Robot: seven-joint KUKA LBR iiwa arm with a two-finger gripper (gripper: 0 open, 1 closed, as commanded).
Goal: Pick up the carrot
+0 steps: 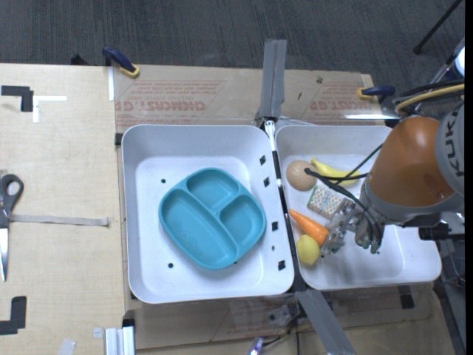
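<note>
Here, the end effector (340, 237) hovers just beside the carrot (309, 226) in the right bin (414, 268); finger state cannot be told.

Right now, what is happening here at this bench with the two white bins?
A grey robot arm with an orange band reaches into the right white bin. Its gripper hangs just beside the orange carrot, which lies on the bin floor among a yellow lemon, a beige egg and a yellow banana. The left white bin holds a blue divided plate.
</note>
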